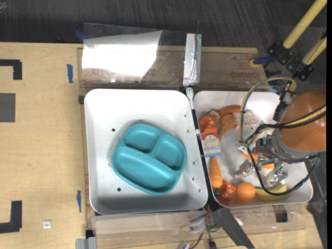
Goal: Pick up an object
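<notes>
The right bin (306, 193) holds several toy foods. A carrot (215, 173) lies along its left wall, with a red tomato-like piece (226, 190) and an orange (246, 192) at its near end. A yellow banana (272, 192) rests by the front wall. A small orange carton (209, 134) and a brown bread-like piece (231, 119) sit toward the back. My gripper (262, 167) hangs low in the middle of this bin, just above the orange and banana, under the orange-banded wrist (308, 126). Cables hide what lies directly beneath it.
The left bin (98, 118) carries a teal divided plate (149, 157). A clear plastic sheet (122, 56) and a taped strip (192, 58) lie behind the bins. Yellow poles (308, 17) stand at the back right. Wooden bench surface (36, 139) extends left.
</notes>
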`<state>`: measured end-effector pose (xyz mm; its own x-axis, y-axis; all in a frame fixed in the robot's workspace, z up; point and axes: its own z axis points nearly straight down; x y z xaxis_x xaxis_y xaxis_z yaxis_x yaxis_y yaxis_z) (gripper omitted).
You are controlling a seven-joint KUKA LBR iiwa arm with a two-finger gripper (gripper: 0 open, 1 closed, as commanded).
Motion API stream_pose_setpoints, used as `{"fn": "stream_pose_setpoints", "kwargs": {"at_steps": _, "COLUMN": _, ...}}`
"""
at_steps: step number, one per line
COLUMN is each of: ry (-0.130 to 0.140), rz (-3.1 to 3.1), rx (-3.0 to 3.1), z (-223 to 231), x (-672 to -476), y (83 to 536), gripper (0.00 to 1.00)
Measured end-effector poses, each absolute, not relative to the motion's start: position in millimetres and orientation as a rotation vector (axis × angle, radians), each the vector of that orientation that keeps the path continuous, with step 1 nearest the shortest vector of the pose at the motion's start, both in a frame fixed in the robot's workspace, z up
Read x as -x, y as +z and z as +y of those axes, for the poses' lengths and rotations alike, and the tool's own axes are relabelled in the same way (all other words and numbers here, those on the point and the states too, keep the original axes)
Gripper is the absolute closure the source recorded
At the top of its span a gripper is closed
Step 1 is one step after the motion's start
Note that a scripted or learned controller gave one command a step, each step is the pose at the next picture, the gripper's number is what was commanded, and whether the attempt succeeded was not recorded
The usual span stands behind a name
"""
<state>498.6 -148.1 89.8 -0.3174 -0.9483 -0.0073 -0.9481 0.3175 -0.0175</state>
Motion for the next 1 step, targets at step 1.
{"fn": "stream_pose_setpoints", "kwargs": {"at_steps": 1, "ry": -0.020, "rz": 2.506, "rx": 1.876, "z": -134.9, "x": -498.7, "y": 90.4, "gripper": 0.00}}
